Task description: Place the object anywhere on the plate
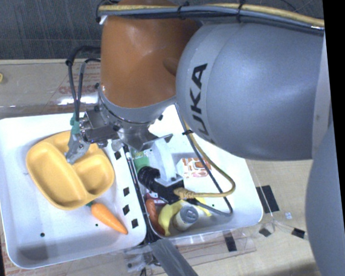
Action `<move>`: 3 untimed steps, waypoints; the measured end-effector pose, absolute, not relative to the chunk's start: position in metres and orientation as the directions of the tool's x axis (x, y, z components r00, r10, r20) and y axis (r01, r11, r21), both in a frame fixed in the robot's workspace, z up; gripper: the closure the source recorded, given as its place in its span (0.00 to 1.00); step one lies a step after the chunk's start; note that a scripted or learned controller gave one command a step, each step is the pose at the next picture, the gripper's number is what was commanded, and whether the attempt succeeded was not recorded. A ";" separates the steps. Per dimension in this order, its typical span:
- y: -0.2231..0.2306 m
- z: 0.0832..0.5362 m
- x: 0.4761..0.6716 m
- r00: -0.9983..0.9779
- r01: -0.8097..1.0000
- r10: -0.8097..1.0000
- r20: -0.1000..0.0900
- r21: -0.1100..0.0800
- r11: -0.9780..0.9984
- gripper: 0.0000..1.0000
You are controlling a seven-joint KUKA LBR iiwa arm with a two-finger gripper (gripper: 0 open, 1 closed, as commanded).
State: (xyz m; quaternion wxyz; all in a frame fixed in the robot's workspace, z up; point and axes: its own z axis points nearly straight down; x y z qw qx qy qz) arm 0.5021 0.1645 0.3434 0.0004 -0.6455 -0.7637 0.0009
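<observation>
Here the gripper [78, 143] hangs over the yellow plate's [61, 175] one o'clock rim in the left bin [8, 198]; its state I cannot tell. A carrot [108, 217], perhaps the object, lies just off the plate's five o'clock edge.

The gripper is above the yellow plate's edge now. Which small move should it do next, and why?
Probably hold position over the plate and confirm whether anything is carried. The gripper sits at the plate's upper right edge, but no object is visible between its fingers, and the carrot lies in the left bin just off the plate's lower rim.
</observation>
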 end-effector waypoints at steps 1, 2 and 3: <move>0.164 0.343 0.502 -0.167 0.986 0.986 -0.001 -0.002 0.167 0.00; 0.164 0.343 0.502 -0.167 0.986 0.986 -0.001 -0.002 0.167 0.00; 0.152 0.376 0.506 -0.109 0.994 0.994 -0.001 -0.002 0.109 0.00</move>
